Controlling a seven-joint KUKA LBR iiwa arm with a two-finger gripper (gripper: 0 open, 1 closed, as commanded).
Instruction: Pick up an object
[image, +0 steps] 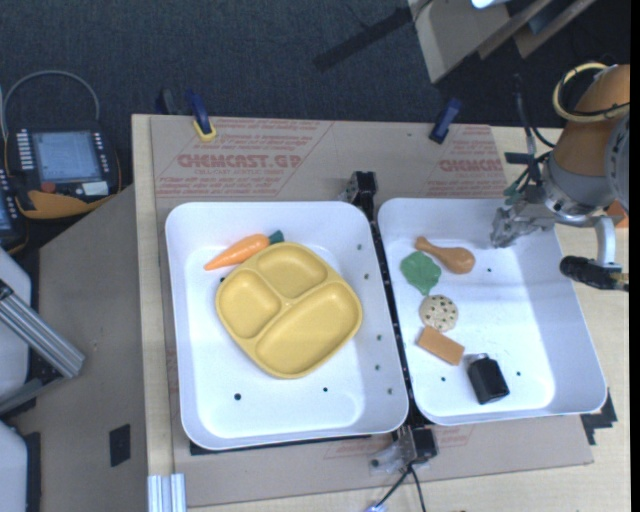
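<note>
My gripper (508, 226) hangs over the far right part of the right bin (560, 340), to the right of a tan drumstick (447, 256) and apart from it. Below the drumstick lie a green leafy piece (421, 270), a speckled round cookie (438, 312), an orange-brown slab (440, 346) and a black block (488, 380), strung along the bin's left half. I see nothing held at the gripper.
The left bin (200, 380) holds a yellow divided plate (288, 308) with an orange carrot (237, 251) at its far left edge. The right half of the right bin shows bare white floor. A handheld controller (65, 165) sits off the bench at far left.
</note>
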